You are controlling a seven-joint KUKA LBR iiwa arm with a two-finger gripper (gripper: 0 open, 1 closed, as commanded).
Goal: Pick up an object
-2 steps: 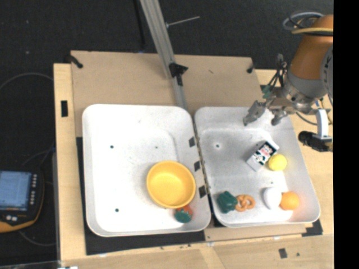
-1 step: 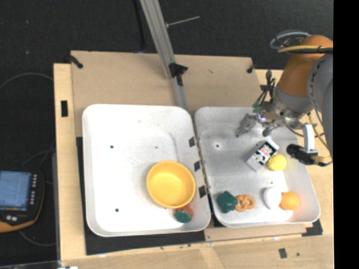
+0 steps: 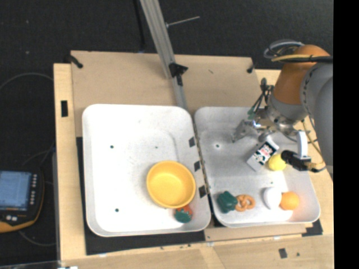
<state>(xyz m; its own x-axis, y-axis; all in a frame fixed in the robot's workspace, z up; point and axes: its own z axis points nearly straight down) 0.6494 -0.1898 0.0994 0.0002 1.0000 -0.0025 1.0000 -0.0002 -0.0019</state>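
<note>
- Camera view, left bin (image 3: pixel 112 128): a yellow bowl (image 3: pixel 171 183) sits upright near the bin's lower right corner. Just below the bowl, against the bin's front rim, lies a small green and red object (image 3: pixel 183 214), partly hidden by the bowl's edge.
- Camera view, right bin (image 3: pixel 219 129): along the front lie a dark green object (image 3: pixel 226 201), a brown pretzel-shaped piece (image 3: pixel 244 202), a white object (image 3: pixel 272 198) and an orange ball (image 3: pixel 289 200), set in a row. Higher up, a small white box with dark markings (image 3: pixel 262 154) lies tilted, touching a yellow lemon-like object (image 3: pixel 276 162) on its right.
- Camera view, gripper (image 3: pixel 253 126): the arm's wrist hangs over the upper right part of the right bin, just above the white box. Whether it is apart or together cannot be told, since the metal parts blur together. Nothing is seen held by it.
</note>
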